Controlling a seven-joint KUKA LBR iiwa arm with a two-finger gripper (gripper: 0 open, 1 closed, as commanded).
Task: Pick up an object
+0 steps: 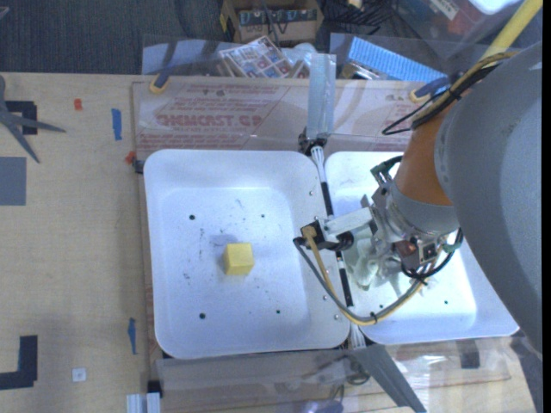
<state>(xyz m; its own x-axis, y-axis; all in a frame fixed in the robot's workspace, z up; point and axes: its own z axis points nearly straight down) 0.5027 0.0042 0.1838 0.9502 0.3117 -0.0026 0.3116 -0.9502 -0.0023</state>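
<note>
1. A small yellow cube sits on the floor of the left shallow white plastic bin, close to the middle and a little toward the bin's near edge, apart from all four walls.
2. The floor of the left bin around the cube carries scattered dark specks and a faint grey smudge just beside the cube's far-left side.
3. The grey arm with the orange band reaches in from the right and hangs over the right shallow white plastic bin.
4. The gripper is low over the right bin, near that bin's left wall and the divider between the two bins; whether it is spread or closed cannot be told, since the wrist and cables cover it.
5. A yellow-and-black cable loops from the wrist across the seam between the bins.
6. The cube and the gripper are well apart, in different bins.
7. The wooden tabletop extends to the left of the bins, with small blue tape strips on it.
</note>
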